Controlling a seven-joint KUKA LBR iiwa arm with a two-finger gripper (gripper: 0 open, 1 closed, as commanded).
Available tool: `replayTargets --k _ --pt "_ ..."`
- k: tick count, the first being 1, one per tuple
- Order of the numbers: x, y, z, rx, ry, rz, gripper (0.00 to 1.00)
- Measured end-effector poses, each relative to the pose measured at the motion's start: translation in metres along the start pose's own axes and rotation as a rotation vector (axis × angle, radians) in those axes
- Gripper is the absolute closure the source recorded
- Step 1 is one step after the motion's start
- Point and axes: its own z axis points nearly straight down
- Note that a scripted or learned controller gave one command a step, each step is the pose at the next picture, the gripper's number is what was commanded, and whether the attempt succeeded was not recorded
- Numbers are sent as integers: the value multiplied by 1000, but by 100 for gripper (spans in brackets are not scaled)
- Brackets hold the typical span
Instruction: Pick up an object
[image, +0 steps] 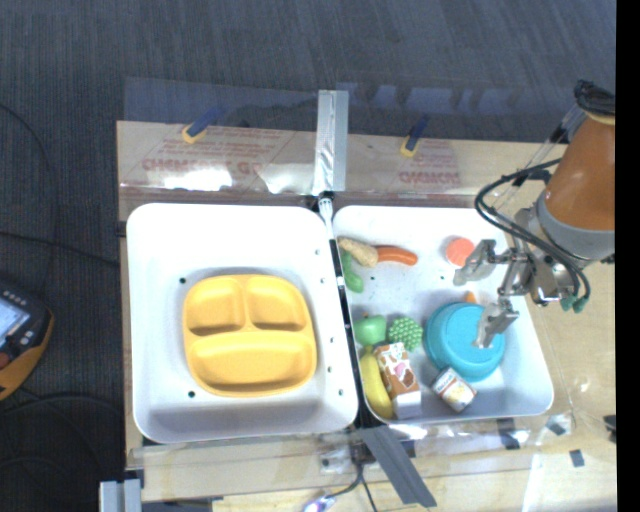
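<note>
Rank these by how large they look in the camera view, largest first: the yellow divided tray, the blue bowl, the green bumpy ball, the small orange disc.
1. Yellow divided tray
2. Blue bowl
3. Green bumpy ball and small orange disc: these look alike, so no ranking.

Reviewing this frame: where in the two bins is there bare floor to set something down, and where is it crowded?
Left white bin: bare floor all round the yellow divided tray. Right white bin: a bare strip between the orange carrot and the blue bowl. Its left side is crowded, with the green ball, banana and carton.
</note>
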Motion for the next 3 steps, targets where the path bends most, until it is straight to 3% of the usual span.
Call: replayTargets --k 1,2,3 --pt "-10 5 139 0 3 39 0" --pt "31 51 155 4 -15 32 0" --pt "33 51 155 6 -20 37 0"
